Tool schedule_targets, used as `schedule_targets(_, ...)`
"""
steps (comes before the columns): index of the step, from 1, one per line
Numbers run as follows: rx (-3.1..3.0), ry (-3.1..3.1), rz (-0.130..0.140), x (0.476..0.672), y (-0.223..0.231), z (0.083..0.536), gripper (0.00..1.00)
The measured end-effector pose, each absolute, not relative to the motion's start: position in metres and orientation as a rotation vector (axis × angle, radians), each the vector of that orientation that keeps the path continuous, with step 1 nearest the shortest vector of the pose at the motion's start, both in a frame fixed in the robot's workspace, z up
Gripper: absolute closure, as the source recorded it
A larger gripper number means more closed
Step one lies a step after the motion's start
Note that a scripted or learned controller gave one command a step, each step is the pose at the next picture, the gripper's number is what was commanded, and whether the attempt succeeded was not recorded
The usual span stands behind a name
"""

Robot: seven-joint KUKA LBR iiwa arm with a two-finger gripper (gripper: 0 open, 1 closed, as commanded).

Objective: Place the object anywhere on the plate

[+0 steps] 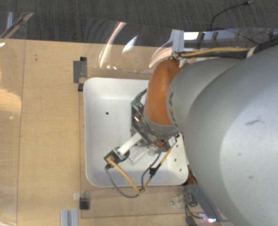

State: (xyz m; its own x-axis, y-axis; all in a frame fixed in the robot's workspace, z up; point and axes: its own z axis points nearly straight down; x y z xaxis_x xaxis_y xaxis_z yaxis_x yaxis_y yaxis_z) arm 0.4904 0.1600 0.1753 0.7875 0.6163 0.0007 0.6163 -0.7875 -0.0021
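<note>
The grey arm with its orange band [160, 95] reaches in from the right and hangs low over the white bin [101, 131]. Its bulk covers the bin's right half and everything further right. My gripper [146, 147] sits under the wrist, close to the bin floor near the bin's front middle, and the wrist hardware hides most of it. A small dark spot [107, 112] marks the bin floor to the left of the wrist.
The bin's left part shows bare white floor. Pale wooden bench [40, 126] surrounds it, with small black brackets [81, 69] at the bin's left corners. A clear plastic sheet [120, 46] stands behind the bin.
</note>
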Motion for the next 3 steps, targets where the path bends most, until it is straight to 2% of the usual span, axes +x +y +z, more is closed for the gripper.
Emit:
schedule_targets(1, -3.065, -0.681, -0.006, 0.54, 0.228, 0.152, 1.0)
schedule_targets(2, -2.912, -1.178, -0.004, 0.578, 0.232, 0.236, 1.0)
schedule_targets(3, -2.749, -1.523, -0.007, 0.654, 0.236, 0.306, 1.0)
